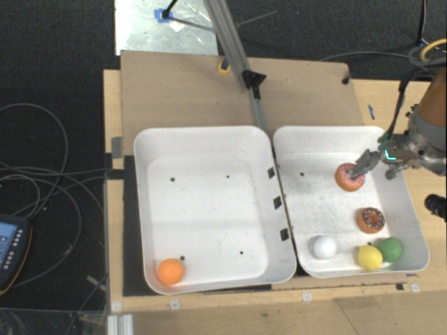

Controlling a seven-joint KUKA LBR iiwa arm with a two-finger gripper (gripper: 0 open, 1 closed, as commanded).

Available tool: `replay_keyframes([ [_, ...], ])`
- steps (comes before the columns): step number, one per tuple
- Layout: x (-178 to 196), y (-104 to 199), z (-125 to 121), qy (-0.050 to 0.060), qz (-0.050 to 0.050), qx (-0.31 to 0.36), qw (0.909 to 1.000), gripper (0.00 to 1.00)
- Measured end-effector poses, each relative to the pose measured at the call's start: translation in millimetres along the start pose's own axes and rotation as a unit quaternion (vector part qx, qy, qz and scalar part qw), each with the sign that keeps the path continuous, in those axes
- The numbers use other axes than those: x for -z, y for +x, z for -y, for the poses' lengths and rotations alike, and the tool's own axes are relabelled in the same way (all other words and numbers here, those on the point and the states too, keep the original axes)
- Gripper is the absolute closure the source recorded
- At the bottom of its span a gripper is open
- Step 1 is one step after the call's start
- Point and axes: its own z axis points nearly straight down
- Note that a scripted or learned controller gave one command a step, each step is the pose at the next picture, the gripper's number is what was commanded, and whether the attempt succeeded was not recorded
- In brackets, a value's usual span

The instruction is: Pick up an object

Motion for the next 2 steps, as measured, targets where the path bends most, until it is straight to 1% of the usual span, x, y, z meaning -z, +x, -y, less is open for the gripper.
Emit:
replay_keyframes([
  [1,1.5,-0.1,-0.7,-0.002,0.0,-0.001,1.0,0.0],
  [2,-44.6,-6.6,-6.2,0.0,0.0,-0.002,1.0,0.0],
])
